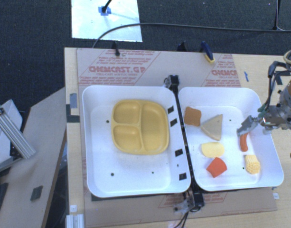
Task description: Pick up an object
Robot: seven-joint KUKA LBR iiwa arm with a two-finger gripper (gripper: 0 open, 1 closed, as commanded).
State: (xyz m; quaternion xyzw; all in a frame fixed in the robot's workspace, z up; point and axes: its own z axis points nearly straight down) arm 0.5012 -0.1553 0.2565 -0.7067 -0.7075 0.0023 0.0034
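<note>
Reaching in from the right edge: grey arm [288,91], wrist low over the right bin [230,96], tool end pointed left. Gripper [253,122] just above the upper tip of the red sausage [243,142], near the bin's right wall; fingers spread apart, nothing between them. Around the sausage: corn cob [252,164] just below, beige wedge [213,127] to its left, brown piece [192,117] further left, yellow piece [212,150] and red-orange block [216,167] lower left. In the left bin [98,127], well apart: yellow divided plate [139,127].
</note>
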